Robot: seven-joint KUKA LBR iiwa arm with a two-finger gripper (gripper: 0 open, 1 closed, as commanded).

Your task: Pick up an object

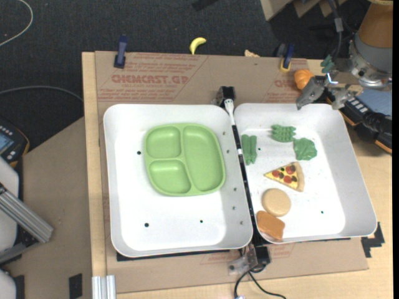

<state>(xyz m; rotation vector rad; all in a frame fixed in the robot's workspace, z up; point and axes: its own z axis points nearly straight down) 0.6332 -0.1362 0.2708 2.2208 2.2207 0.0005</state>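
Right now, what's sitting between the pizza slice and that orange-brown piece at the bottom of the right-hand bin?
In the camera view, a round tan cookie-like piece lies between the pizza slice and the orange-brown piece, its lower edge meeting the latter.

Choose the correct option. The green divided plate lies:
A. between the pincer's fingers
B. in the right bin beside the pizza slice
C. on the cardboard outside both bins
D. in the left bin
D: the green divided plate sits flat in the left bin.
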